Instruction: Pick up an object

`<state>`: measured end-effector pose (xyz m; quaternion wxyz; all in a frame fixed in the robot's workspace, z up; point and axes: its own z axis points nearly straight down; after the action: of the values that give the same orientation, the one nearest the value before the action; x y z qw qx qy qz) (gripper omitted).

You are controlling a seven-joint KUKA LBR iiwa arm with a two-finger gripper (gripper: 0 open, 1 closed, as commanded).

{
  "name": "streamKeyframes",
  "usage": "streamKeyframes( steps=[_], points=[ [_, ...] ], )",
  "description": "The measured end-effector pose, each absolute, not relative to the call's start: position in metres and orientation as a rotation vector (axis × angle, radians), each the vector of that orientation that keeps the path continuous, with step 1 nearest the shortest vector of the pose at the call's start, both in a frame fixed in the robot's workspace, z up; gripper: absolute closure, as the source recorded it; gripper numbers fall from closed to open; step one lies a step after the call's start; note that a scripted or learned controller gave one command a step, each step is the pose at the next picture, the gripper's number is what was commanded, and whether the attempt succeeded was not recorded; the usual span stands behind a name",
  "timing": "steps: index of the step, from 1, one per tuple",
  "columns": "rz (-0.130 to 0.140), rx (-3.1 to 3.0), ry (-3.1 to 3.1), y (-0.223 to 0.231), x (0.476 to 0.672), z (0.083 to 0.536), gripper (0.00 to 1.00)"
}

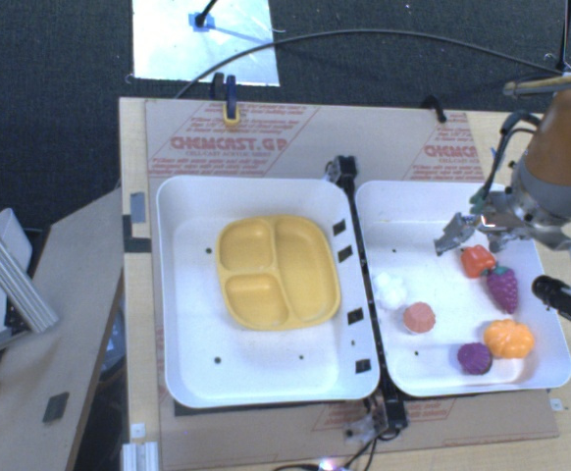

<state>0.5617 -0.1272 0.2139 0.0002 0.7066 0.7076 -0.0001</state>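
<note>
Six small toy foods lie in the right-hand white bin (384, 361), and the pincer (459, 234) hangs over its upper middle, just left of the orange-red pepper (477, 260); whether it is open or closed, I cannot tell. Below the pepper sit purple grapes (502, 287), an orange pumpkin (509, 339) and a purple plum-like piece (475, 358). Leftward lie a pink round piece (419, 317) and a white lump (390, 287). The pepper looks light, hard and smooth, probably slippery; gripping across its widest part seems safest.

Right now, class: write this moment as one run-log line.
arm: over right bin | gripper: above orange-red toy, nothing seen held | left bin: yellow tray | task: not yet done
</note>
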Motion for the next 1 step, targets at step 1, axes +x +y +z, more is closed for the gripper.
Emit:
streamKeyframes(
  steps=[1],
  points=[
    [-0.002,2.222,2.223,-0.1339,0.5557,0.1567,0.0]
  ],
)
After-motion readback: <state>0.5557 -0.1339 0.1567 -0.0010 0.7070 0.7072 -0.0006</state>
